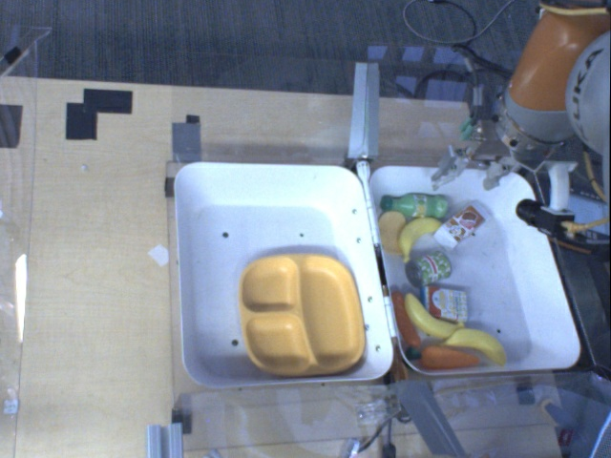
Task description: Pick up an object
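1. A pale wooden bench point(105, 284) is carrying two shallow white bins side by side, with dark carpet lying beyond its far edge.
2. The things to pick are crowding the inner half of the right bin point(535, 313): a green bottle point(413, 203) lying flat at the far end, a small red-and-white carton point(464, 225) just beside it, a yellow banana point(416, 234), a round tin point(431, 267), a second carton point(446, 302), another banana point(456, 330) and an orange carrot point(449, 358) near the front wall.
3. The gripper point(473, 172) is hovering over the bin's far rim, its metal fingers spread apart and pinching nothing.
4. To do this step well, I would be aiming for the small carton (it is lying nearest the fingers, with bare floor on its outer side), coming straight down and closing across its short, flat faces.
5. The bottle and tin are looking smooth and rounded, likely to roll or slip; the bananas are curved and overlapping neighbours, so they are poorer targets.
6. The left bin point(205, 218) is holding a yellow moulded tray point(302, 312) with three compartments, matt and soft-edged.
7. The grey arm's orange band point(546, 60) is glossy.
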### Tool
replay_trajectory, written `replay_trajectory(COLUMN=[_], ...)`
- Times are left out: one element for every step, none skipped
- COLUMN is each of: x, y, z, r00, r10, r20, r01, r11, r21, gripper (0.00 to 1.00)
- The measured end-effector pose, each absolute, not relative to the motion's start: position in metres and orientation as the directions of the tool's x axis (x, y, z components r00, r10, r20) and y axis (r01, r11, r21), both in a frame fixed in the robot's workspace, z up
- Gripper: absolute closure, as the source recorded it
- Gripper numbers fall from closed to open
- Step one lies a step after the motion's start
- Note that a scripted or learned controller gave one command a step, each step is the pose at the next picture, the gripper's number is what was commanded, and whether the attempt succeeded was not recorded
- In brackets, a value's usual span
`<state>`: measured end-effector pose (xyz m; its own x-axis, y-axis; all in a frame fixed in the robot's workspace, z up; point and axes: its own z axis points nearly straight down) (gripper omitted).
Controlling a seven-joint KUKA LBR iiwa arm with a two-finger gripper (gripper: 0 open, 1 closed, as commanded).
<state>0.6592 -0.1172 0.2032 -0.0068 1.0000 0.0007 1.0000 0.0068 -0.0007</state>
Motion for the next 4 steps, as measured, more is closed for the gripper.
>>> replay_trajectory(x=[0.659, 0.625, 0.628, 0.617], y=[-0.129, -0.102, -0.101, -0.027], z=[0.11, 0.087, 0.096, 0.227], r00=[0.005, -0.006, -0.008, -0.051], r10=[1.0, 1.0, 1.0, 0.999], r20=[0.0, -0.001, 0.001, 0.0], r01=[1.0, 1.0, 1.0, 0.999], r11=[-0.005, 0.006, 0.008, 0.051], r21=[0.003, 0.009, 0.012, 0.008], gripper=[0.0, 0.0, 1.0, 1.0])
